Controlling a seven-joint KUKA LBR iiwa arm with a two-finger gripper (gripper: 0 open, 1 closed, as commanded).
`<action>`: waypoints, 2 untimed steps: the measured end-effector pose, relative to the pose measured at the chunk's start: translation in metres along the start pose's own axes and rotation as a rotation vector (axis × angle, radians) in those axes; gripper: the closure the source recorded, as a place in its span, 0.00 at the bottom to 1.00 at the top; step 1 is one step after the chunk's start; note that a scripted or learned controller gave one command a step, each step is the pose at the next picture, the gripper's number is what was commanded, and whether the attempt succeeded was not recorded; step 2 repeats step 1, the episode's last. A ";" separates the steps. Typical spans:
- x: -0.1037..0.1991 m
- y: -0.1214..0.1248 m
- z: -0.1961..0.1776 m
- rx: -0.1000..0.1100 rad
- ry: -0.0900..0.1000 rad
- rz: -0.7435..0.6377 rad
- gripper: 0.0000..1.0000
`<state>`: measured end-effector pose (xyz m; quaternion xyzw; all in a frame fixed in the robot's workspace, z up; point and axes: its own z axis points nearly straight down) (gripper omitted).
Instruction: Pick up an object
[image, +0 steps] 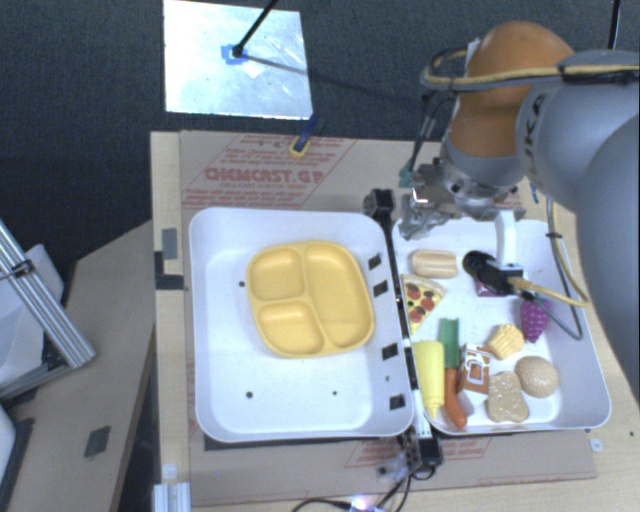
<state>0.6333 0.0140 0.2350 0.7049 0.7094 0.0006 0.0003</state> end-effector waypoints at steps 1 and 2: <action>0.004 0.007 0.017 0.000 -0.001 -0.001 1.00; 0.004 0.007 0.017 0.000 -0.001 -0.001 1.00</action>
